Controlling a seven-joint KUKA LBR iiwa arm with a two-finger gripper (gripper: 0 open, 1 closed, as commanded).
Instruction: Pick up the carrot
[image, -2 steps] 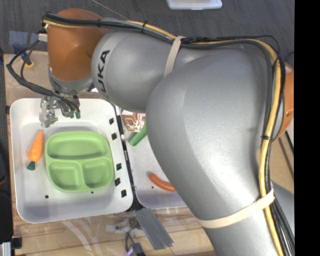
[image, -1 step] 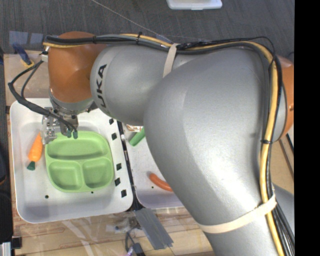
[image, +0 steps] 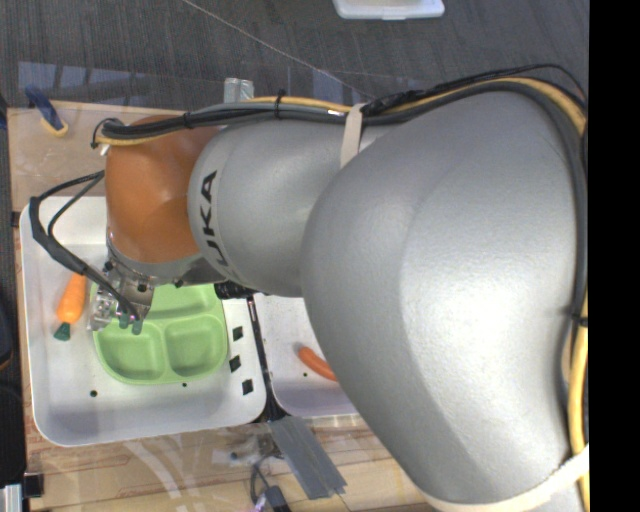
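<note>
While the grey arm (image: 420, 260) reaches in from the right and covers much of the surface, its orange band (image: 150, 195) sits over the far part of the left bin (image: 60, 410). Below the band the claw (image: 118, 312) hangs over the left rim of a green divided tray (image: 165, 350), which lies in the middle of that bin. How far the claw is spread cannot be told, since its tips are small and merge with the tray's edge; nothing can be seen between them.

The carrot (image: 70, 302) lies in the left bin near its left wall, just beside the tray's left edge and just left of the claw, with its dark green stalk end pointing toward the bin's near side. It rests on the bin floor, apart from the claw.

Black cables (image: 50, 240) loop from the wrist over the bin's far left corner. In the right bin (image: 300, 405) an orange object (image: 318, 362) pokes out from under the arm, close to the divider between the bins.
</note>
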